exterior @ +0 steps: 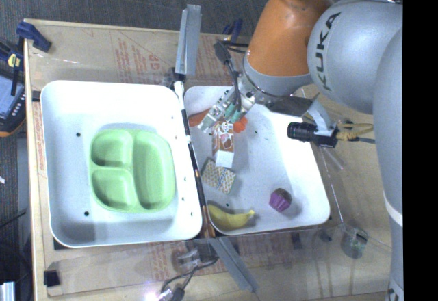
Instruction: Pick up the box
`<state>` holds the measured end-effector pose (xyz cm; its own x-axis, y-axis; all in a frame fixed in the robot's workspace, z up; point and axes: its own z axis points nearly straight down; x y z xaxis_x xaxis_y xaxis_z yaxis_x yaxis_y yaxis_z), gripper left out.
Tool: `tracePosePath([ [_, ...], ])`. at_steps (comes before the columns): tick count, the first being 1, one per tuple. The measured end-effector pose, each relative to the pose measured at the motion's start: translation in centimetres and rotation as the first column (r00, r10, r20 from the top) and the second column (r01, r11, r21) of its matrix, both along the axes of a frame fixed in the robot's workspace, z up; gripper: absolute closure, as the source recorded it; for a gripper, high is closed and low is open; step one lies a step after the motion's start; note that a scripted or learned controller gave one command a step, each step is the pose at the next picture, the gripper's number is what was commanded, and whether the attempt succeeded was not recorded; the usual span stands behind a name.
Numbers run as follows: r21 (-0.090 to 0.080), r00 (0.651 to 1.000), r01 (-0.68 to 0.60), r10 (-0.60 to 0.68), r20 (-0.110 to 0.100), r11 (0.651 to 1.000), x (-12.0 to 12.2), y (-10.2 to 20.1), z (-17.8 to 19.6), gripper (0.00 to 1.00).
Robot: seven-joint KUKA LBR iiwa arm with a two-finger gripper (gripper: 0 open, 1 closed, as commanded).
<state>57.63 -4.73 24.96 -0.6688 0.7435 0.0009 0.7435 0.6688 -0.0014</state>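
Observation:
A small brown-and-white box [224, 148] lies in the right bin [301, 176], near its left wall. Just below it rests a flat yellow-and-white patterned packet [219, 178], tilted. My gripper [223, 117] hangs at the upper left of the right bin, directly above the top end of the brown-and-white box, with teal and metal parts showing. Whether it touches the box is unclear. The arm's orange band [287, 26] and grey body cover the bin's far right corner.
A banana [231, 217] lies at the right bin's front edge and a purple cup [280, 200] to its right. Red-orange pieces [197, 118] sit beside the gripper. The left bin [61, 128] holds a green divided tray [132, 169].

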Motion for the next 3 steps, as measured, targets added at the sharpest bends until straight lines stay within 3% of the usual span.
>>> tracePosePath([
  [1,0.0,0.892,0.452,-0.452,0.002,0.892,0.1,2.4,10.5,1.0],
  [2,-0.002,0.865,0.501,-0.501,-0.003,0.865,0.2,-0.1,-4.0,1.0],
  [3,0.0,0.977,0.212,-0.212,-0.002,0.977,-0.7,-9.6,-6.1,1.0],
])
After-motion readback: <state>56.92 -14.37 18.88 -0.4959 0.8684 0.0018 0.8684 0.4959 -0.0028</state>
